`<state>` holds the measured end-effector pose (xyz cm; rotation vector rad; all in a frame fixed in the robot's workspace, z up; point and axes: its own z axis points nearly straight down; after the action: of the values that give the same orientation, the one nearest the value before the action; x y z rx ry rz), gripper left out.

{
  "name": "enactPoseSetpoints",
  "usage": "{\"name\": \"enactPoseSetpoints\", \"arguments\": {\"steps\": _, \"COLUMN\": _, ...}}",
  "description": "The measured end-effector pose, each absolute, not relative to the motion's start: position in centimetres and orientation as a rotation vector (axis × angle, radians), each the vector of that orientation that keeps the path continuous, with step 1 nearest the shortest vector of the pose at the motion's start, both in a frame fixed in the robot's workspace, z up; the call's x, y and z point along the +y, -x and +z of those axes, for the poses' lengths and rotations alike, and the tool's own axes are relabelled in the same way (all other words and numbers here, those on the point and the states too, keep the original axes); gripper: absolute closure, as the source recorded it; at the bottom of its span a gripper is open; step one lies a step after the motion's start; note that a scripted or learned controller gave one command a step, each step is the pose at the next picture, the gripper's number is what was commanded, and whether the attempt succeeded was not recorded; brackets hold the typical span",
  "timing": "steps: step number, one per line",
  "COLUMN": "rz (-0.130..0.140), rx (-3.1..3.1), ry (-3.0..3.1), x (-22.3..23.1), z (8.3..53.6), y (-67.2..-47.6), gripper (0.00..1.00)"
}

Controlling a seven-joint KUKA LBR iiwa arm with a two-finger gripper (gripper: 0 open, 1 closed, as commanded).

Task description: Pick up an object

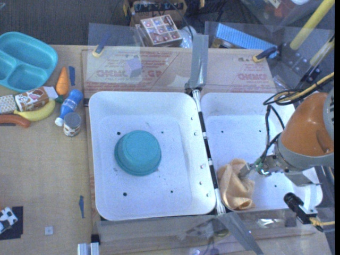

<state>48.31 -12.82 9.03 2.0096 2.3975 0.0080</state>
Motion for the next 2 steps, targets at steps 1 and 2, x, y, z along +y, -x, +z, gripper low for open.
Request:
{"name": "enactPoseSetpoints", "arguments": {"steps": 1, "rz": 0.007, "rx": 2.541, "ry": -1.823, "x": -10.1, "z": 9.1, "y": -54.0, "gripper": 0.00}}
{"name": "enactPoseSetpoints", "arguments": {"steps": 2, "rz": 0.009, "rx": 2.583, "ry": -1.769, "x": -11.3, "z": 9.0, "y": -48.3, "gripper": 0.00}}
